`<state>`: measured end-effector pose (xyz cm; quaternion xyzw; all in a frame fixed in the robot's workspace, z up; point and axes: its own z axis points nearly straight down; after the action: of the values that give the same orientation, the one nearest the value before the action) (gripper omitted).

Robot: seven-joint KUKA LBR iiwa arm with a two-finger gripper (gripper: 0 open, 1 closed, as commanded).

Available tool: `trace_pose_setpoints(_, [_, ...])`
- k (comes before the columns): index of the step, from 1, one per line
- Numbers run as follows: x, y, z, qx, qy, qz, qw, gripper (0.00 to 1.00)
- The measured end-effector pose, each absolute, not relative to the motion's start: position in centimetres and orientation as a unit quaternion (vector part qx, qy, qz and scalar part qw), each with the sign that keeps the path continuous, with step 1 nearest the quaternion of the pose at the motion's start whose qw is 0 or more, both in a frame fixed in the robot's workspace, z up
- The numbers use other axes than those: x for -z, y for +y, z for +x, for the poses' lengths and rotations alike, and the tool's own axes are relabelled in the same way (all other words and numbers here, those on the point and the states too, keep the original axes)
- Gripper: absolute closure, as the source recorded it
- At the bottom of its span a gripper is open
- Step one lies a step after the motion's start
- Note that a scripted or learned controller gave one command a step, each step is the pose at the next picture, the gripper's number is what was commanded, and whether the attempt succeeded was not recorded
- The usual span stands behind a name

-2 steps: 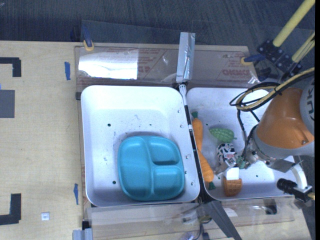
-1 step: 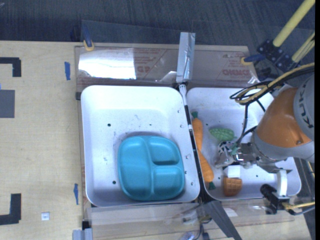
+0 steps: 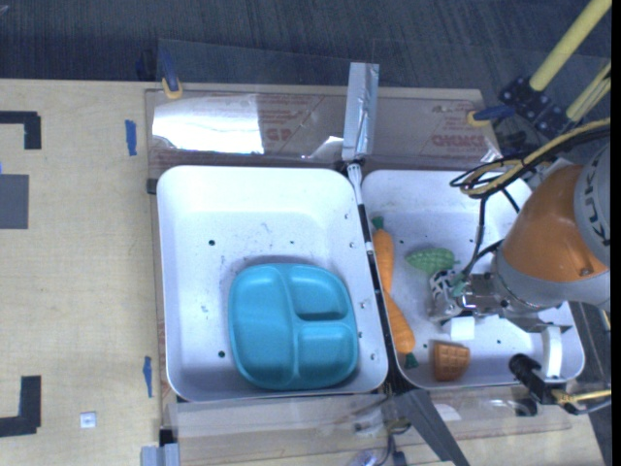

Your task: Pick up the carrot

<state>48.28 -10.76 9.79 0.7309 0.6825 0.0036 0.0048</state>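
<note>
Pincer (image 3: 454, 299) hovers low in the right bin (image 3: 543, 372); I cannot tell its state. Two carrots (image 3: 385, 265) lie just left of it along the bin's left wall, long axes running far-to-near.

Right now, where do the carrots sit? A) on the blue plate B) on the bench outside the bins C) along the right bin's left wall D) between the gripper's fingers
C: both carrots lie end to end against the left wall of the right bin, apart from the gripper, while the blue plate sits in the left bin.
</note>
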Motion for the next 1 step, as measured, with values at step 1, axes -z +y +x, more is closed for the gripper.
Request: trace_pose_setpoints(1, [-18.5,-2.28,48.03,-0.0013,0.688,0.725,0.0,1.0])
